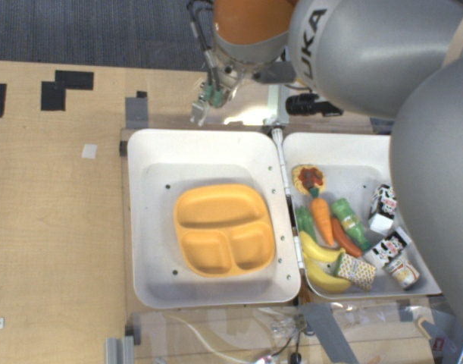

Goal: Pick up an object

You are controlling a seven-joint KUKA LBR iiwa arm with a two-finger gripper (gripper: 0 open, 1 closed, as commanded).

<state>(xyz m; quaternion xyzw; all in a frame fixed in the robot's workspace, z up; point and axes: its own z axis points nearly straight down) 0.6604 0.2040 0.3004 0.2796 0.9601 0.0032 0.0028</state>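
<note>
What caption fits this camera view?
KUKA arm above two white bins: yellow tray left, toy food right.

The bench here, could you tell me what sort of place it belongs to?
Most likely a robotics lab set up for pick trials: a KUKA arm reaches over two white bins, one holding a yellow tray, the other toy food like a carrot and banana.

The wooden bench [57, 226] bears two white bins [140, 226] side by side.

Tray [223, 229] sits in L bin [144, 226], R bin [345, 152] beside it holds carrot [322, 219], banana [322, 262] & cartons [385, 241], pincer [204, 106] behind L bin.
</note>
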